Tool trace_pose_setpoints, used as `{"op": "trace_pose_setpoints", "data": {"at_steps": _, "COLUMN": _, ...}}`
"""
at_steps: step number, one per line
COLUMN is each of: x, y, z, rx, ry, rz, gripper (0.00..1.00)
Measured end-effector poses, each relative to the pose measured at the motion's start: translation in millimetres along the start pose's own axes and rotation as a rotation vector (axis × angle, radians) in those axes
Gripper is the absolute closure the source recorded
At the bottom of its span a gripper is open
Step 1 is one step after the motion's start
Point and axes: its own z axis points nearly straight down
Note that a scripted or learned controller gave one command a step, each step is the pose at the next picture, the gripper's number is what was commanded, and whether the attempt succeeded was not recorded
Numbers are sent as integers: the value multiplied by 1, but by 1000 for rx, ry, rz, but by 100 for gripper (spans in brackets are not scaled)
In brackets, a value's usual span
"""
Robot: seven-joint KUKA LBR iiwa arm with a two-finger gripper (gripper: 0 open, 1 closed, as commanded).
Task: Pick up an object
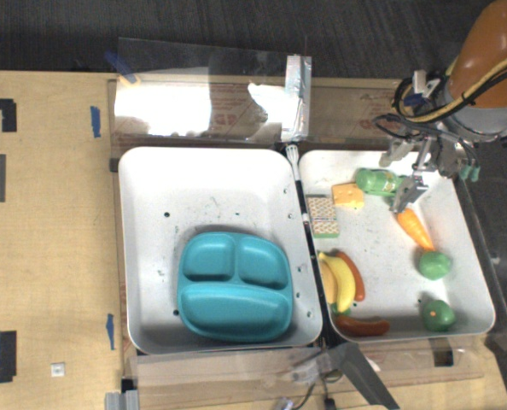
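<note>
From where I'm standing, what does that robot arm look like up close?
The arm ends in a rounded orange band above a grey wrist. Black and yellow cables loop out beside it, with a touch of blue among them. Below sits the gripper, a small cluster of pale grey metal parts with a bit of teal on one side.

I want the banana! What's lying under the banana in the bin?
A dark red piece peeks out beside the banana along its right edge, in the right bin. How far it reaches underneath is covered, and what it is can't be told.
</note>
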Motion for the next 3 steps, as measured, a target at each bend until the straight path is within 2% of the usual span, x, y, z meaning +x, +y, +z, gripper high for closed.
{"op": "trace_pose_setpoints", "data": {"at_steps": 1, "x": 31, "y": -50, "z": 119, "rx": 1, "ry": -3, "rz": 78, "gripper": 0}}
{"op": "trace_pose_setpoints", "data": {"at_steps": 2, "x": 49, "y": -30, "z": 126, "rx": 2, "ry": -4, "rz": 51, "gripper": 0}}
{"op": "trace_pose_setpoints", "data": {"at_steps": 3, "x": 45, "y": -29, "z": 112, "rx": 5, "ry": -20, "rz": 50, "gripper": 100}}
